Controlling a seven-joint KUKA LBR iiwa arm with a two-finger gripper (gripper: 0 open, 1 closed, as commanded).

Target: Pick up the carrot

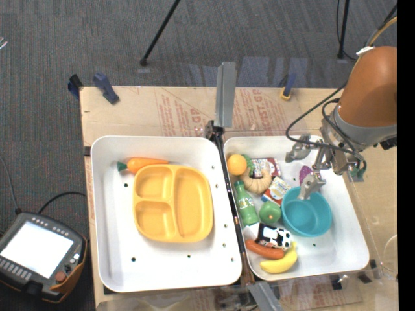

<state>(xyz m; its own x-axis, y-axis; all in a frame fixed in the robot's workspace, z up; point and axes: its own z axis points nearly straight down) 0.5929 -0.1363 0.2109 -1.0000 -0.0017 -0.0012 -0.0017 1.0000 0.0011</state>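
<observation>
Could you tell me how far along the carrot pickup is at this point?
Nothing looks done yet: the carrot lies in the left bin, against the yellow tray. The gripper hangs over the right bin, above the teal bowl. Crossing over, grasping and lifting remain.

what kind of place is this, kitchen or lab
Most likely a robot lab, not a kitchen: a robot arm over two white bins of toy food, a teach pendant on the carpet, and tripod legs behind the bench.
</observation>
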